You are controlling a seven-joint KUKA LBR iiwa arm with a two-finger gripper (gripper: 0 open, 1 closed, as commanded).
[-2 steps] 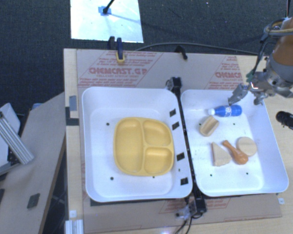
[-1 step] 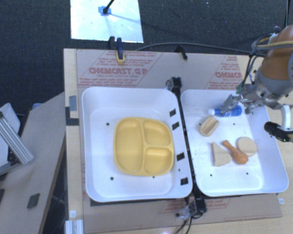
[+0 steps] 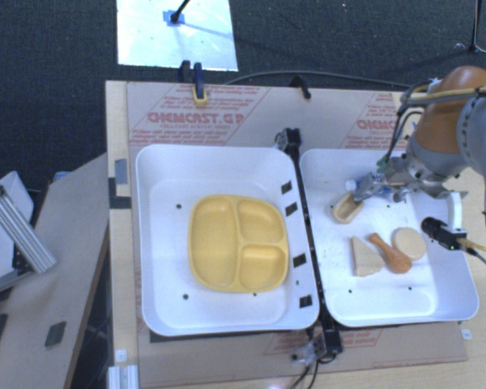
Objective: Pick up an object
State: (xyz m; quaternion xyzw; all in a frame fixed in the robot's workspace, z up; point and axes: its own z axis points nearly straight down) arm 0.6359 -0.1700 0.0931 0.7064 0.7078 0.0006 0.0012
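dark speckled carpet is surrounding a pale wooden bench [image 3: 81, 217] that is carrying two shallow white bins side by side on a printed cardboard sheet. the left white bin [image 3: 158, 290] is holding a yellow plastic divided plate [image 3: 239, 243] lying flat near its middle. the right white bin [image 3: 445, 298] is holding a tan rounded wooden block [image 3: 347, 208] near its upper left, a pale triangular wedge [image 3: 366, 257], a small brown wooden spoon-like piece [image 3: 390, 254] lying just beside the wedge, and a cream round disc [image 3: 409, 243] touching the spoon's end. the grey arm is reaching in from the right, with its end effector [image 3: 371, 186] hanging low just above and beside the tan rounded block. the task is looking barely begun: nothing is appearing lifted, and every object is lying on a bin floor. whether the end effector is spread or pressed together i cannot tell, nor whether it is touching the block.
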